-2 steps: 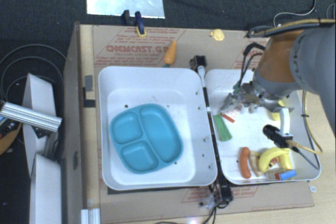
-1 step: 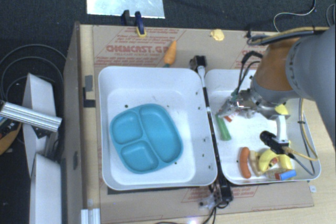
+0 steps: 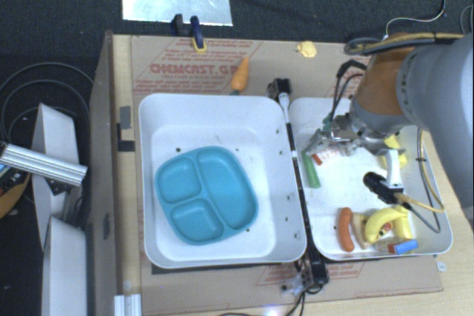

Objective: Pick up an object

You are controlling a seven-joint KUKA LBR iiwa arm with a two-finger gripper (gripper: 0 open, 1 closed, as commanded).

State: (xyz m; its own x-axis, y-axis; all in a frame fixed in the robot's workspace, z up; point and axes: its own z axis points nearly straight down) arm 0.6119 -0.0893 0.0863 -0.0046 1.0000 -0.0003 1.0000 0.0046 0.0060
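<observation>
My gripper [image 3: 331,144] hangs low over the upper left part of the right bin [image 3: 437,233]. Just under it lies a small red and white thing [image 3: 326,157], and I cannot tell whether the gripper touches it. A green stick [image 3: 311,174] lies beside that, close to the bin's left wall. An orange-red sausage [image 3: 345,229], a yellow banana [image 3: 385,223] and a small blue piece [image 3: 404,248] rest near the front wall. A yellow piece [image 3: 392,159] shows beside the wrist.
The left bin [image 3: 170,122] holds a blue divided plate [image 3: 206,194]. On the cardboard behind the bins lie an orange carrot [image 3: 241,75] and a small yellow lump [image 3: 306,49]. My arm covers the right bin's back right corner.
</observation>
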